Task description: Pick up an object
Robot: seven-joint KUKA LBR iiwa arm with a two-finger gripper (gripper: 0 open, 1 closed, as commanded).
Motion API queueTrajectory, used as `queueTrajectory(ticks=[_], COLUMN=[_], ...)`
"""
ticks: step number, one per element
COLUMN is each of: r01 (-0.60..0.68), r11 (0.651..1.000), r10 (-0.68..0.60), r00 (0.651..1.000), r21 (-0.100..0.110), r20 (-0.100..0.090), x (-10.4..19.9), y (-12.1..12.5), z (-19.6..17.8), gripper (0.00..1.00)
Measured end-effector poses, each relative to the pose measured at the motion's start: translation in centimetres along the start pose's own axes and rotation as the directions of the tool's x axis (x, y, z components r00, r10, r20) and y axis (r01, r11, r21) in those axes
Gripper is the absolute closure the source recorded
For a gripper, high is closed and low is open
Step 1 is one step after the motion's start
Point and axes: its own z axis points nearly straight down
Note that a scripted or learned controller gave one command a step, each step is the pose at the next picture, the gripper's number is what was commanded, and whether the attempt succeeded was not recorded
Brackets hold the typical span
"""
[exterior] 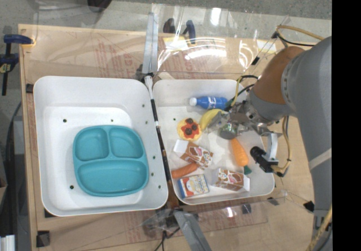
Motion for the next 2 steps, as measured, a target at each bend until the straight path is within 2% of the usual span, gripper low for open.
queueTrajectory(ticks=[1, 2], r01=[0.003, 0.183], r11=[1.0, 0.983], r10=[-0.003, -0.183], r00=[1.0, 0.983], r21=[0.001, -0.005], r20=[0.001, 0.003], x=[-0.1, 7.8], y=[0.0, 4.1], z=[-1.1, -11.5], gripper=[1.0, 1.0])
